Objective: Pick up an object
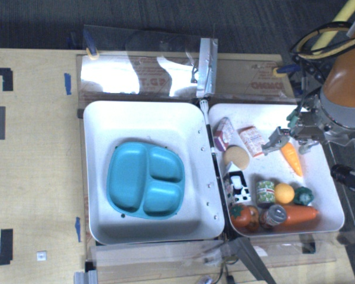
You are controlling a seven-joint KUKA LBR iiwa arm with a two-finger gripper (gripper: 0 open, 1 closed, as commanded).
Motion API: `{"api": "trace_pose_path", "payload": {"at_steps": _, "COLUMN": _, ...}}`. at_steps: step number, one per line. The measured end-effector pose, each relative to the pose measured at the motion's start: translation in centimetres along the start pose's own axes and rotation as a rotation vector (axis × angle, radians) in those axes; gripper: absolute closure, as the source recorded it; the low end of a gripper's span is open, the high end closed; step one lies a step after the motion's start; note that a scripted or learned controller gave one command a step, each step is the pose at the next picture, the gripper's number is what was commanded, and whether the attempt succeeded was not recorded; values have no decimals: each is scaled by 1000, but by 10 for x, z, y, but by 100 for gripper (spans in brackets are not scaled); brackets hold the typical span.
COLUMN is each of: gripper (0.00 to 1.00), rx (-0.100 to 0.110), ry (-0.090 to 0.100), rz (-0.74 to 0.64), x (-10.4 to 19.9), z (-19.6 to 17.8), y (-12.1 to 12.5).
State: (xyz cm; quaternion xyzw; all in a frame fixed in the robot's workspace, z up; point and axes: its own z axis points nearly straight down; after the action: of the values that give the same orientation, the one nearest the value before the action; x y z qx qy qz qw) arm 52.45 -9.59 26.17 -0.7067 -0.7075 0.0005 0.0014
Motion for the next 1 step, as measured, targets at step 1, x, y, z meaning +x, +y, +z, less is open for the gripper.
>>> {"api": "trace_pose_path", "payload": {"at_steps": 1, "gripper": 0, "rx": 0, "ry": 0, "rz": 0, "x": 0, "z": 0, "y": 0}}
